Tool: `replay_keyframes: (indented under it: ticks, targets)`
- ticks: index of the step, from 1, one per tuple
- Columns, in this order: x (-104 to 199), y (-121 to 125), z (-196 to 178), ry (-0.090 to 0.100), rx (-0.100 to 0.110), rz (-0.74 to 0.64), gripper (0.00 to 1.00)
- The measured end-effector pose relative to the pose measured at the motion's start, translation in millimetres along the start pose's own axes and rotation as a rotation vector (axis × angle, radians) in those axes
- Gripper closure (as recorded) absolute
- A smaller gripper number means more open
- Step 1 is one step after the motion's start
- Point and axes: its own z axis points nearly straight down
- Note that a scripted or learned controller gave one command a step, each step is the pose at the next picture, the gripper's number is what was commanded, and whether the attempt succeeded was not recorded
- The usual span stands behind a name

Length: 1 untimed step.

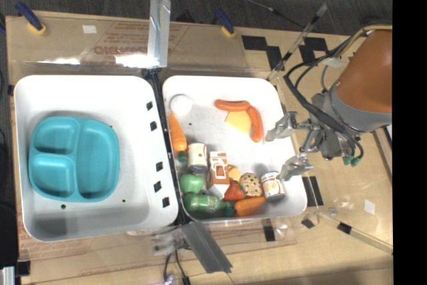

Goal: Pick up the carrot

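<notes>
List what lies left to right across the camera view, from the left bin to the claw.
Teal divided plate → carrot along the right bin's left wall → yellow wedge → small can → claw, open at the bin's right rim.

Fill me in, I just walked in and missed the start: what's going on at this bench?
A grey and orange robot arm reaches in from the right, its pincer open and holding nothing, over the right edge of the right bin. The carrot lies untouched along that bin's left wall, among other toy food. The left bin holds a teal divided plate.
</notes>
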Motion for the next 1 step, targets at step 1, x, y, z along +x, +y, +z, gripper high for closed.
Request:
replay_keyframes:
  ticks: [1]
  targets:
    - [0.5, 2.4, 148.0, 0.000, -0.001, 0.321, 0.00]
